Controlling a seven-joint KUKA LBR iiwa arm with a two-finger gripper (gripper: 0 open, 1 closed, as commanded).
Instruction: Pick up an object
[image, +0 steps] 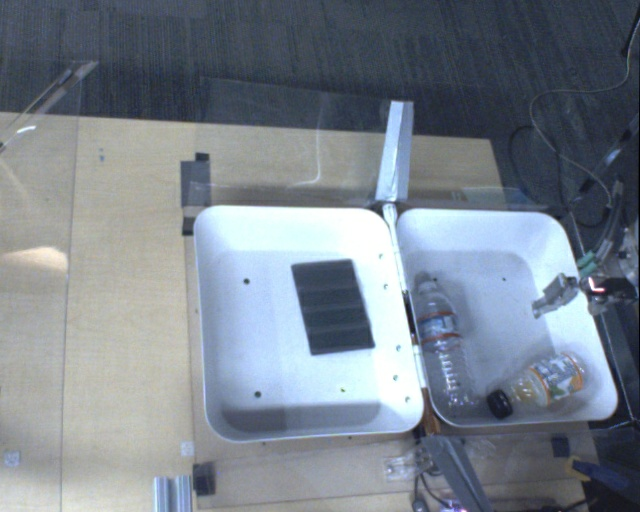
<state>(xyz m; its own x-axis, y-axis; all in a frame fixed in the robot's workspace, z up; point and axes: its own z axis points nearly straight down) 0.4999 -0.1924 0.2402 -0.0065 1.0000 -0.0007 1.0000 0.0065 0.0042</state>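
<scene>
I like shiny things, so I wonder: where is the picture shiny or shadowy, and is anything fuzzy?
In the camera view, a pale glare patch sits on the wooden bench at far left; a soft shadow lies along the near wall inside the left bin; the clear water bottle glints faintly; the pincer at the right edge looks small and fuzzy.

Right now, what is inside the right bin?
The right bin holds two bottles: a clear bottle lying along its left wall, and a smaller bottle with a black cap near the front right corner. Whatever lies under them is covered.
</scene>
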